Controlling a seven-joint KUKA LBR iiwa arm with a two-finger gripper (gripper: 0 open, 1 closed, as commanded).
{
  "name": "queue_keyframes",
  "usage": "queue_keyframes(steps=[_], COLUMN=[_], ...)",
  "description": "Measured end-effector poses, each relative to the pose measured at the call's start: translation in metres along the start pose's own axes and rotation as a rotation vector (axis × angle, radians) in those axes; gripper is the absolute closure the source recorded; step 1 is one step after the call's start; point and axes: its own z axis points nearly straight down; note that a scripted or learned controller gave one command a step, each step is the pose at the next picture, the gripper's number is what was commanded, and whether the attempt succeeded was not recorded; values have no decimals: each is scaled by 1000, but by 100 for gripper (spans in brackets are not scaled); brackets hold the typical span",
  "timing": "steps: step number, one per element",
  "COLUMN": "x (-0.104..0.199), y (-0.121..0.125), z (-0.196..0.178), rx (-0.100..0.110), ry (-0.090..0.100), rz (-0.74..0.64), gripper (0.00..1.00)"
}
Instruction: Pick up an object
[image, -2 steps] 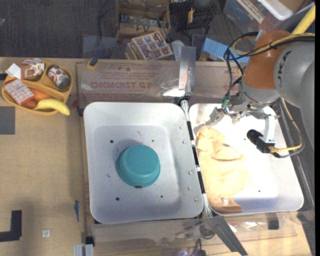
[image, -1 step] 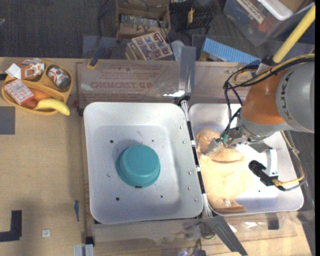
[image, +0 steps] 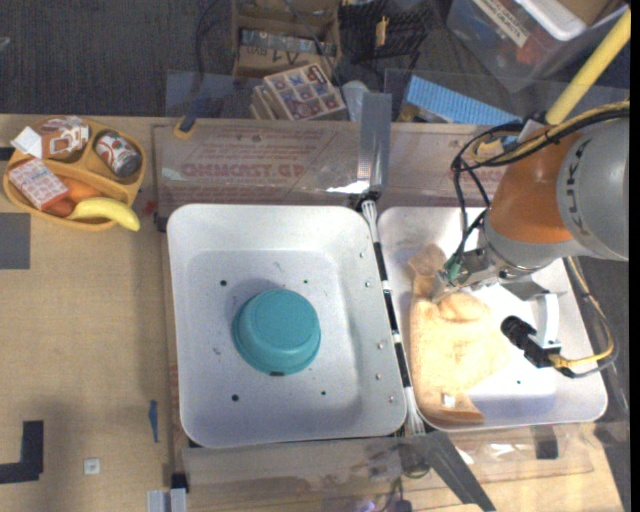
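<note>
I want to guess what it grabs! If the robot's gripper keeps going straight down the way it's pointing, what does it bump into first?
Probably the tan cloth in the right bin. The gripper points down at the cloth's top edge, though height is hard to judge from above.

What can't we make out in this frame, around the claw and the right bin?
- Claw, camera view: the wrist above covers its fingers, so any grip on the tan cloth is unclear.
- Tan cloth: its upper edge runs under the claw; anything beneath it is hidden.
- Right bin: the arm hides its far right corner.
- Teal bowl in the left bin: upside down, so its inside is unseen.
</note>
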Motion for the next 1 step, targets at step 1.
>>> queue_keyframes(steps=[1], x=[0], y=[0], z=[0], rx=[0], ry=[0], rz=[0], gripper=[0])
